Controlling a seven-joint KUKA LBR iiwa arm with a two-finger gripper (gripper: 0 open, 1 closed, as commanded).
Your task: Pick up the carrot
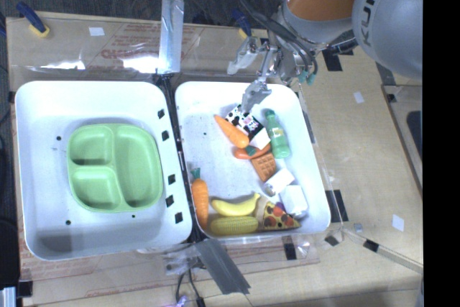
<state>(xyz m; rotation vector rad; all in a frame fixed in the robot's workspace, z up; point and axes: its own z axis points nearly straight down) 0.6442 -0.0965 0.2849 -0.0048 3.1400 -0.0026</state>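
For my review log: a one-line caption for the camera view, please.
Gripper hovers over right bin near upper carrot; second carrot by divider; green tray left.

The gripper (254,91) hangs over the right bin (192,127), near its far rim. One carrot (231,130) lies just below it; another (200,200) lies by the banana (236,206).
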